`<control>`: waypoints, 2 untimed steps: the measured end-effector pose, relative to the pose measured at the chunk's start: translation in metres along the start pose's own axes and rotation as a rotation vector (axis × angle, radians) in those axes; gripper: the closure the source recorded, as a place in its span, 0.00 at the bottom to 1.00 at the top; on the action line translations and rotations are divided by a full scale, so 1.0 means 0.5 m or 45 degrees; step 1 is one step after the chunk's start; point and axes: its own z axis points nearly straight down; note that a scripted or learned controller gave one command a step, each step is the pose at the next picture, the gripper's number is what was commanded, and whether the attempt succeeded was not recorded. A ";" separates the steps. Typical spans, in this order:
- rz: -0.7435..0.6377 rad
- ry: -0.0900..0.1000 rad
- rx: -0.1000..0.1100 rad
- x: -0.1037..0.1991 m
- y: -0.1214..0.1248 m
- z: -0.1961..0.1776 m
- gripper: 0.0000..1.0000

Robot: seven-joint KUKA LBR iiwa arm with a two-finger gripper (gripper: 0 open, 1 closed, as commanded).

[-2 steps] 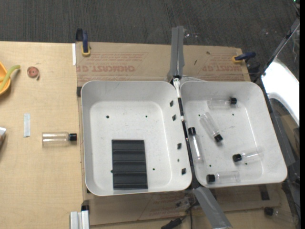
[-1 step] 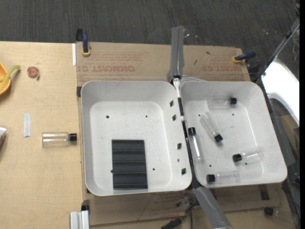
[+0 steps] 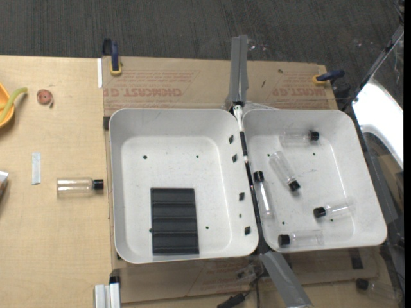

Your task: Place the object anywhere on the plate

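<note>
Nearest me, at the bottom edge, a grey metal bar (image 3: 286, 286) runs out at a slant from under the seam where the two bins meet. Just behind it in the left bin (image 3: 122, 172) lies the black ribbed plate (image 3: 173, 220), flat on the floor near the front wall, with nothing on it. The right bin (image 3: 359, 172) holds five clear vials with black caps, all lying on their sides and apart from one another: one near the front wall (image 3: 302, 239), one toward the front right (image 3: 334, 212), one close to the middle lying at a slant (image 3: 282, 169), one near the back (image 3: 298, 137), and one pressed along the bin's left wall (image 3: 262, 196). So the things I could be asked to move are all in the right bin, well apart from the plate. I cannot tell whether the claw is open, closed or gripping anything. Both bins rest on a cardboard sheet (image 3: 173, 85) with mirrored print, pinned at the back by a blue clamp on the left (image 3: 109, 50) and another on the right (image 3: 327, 77). On the wooden table (image 3: 51, 249) to the left lies a sixth vial (image 3: 77, 185), cap pointing at the left bin, with a small pale strip (image 3: 36, 169) beside it, a reddish disc (image 3: 43, 96) farther back, and something yellow (image 3: 8, 104) cut by the frame edge.
</note>
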 end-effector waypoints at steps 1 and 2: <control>0.012 0.001 0.001 -0.008 0.000 -0.001 0.00; 0.009 0.003 0.000 -0.005 0.000 -0.002 0.00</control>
